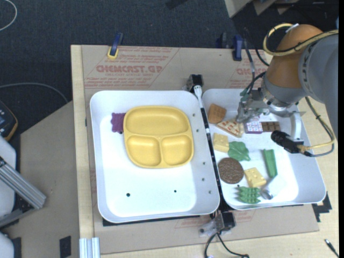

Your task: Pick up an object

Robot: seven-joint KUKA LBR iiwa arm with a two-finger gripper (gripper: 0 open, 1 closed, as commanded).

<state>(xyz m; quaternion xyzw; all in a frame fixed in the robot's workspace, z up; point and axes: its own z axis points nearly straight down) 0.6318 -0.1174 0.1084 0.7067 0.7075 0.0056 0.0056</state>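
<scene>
Object to be picked: not yet decided by the view; the candidates are toy foods lying in the right bin [314, 183], none seen between the fingers.

Left bin [107, 187]: holds a yellow divided plate [158, 135] with a purple piece [117, 122] touching its left rim.

Arm [301, 63]: grey with orange band, reaching in over the right bin's upper part.

Gripper [248, 113]: low over the bin's upper left area; whether its fingers are apart or together cannot be told, since the wrist hides them.

Brown round cookie [231, 170]: flat, lower left of the right bin.

Green stick [270, 162]: lying lengthwise, right of centre.

Leafy green piece [239, 150]: just above the cookie.

Green ridged piece [249, 194]: near the bin's lower edge.

Yellow cheese wedge [254, 177]: between cookie and stick.

Pale yellow block [220, 142]: by the left wall.

Toast-coloured slice [217, 113]: upper left corner.

Waffle-like piece [230, 127]: just beside the gripper, the likeliest target.

Risks, as judged: the pieces near the gripper are flat and crowded, so a closing grip may slide over one, catch two at once, or push the waffle-like piece against the wall.
</scene>
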